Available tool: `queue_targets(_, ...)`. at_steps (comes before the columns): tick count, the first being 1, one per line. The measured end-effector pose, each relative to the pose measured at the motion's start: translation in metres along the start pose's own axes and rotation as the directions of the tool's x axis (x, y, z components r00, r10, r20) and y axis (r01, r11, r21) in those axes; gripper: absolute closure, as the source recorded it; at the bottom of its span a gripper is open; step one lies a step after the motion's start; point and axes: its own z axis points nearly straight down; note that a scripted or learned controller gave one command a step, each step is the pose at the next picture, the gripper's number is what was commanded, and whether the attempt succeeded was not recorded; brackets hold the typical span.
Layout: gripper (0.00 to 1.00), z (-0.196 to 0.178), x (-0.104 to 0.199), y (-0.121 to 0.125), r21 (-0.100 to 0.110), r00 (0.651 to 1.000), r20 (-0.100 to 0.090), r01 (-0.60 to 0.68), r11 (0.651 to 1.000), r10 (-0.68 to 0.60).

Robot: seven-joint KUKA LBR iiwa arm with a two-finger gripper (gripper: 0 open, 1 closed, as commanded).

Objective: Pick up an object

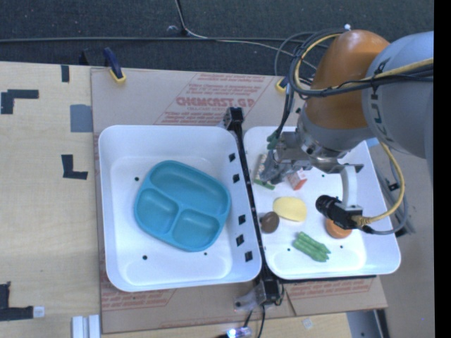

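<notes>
While the gripper (271, 169) hangs low over the right bin (380, 255), I cannot tell its opening; next, a firm close on something.

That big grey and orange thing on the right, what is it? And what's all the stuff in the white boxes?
It is a robot arm, seen by a camera looking down from above. Its job is to pick something up. At its end is a two-finger gripper, reaching down into the right shallow white bin. I can't tell if it holds anything. In that bin lie a pale yellow lemon-shaped toy, a small brown round toy, a green bean-like toy and an orange toy. The left shallow white bin holds a blue plastic divided plate.
</notes>
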Motion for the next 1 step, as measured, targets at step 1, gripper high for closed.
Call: queue_targets(1,1.0,0.0,0.0482,-0.0072,0.0,1.0,0.001,0.0,1.0,0.0)
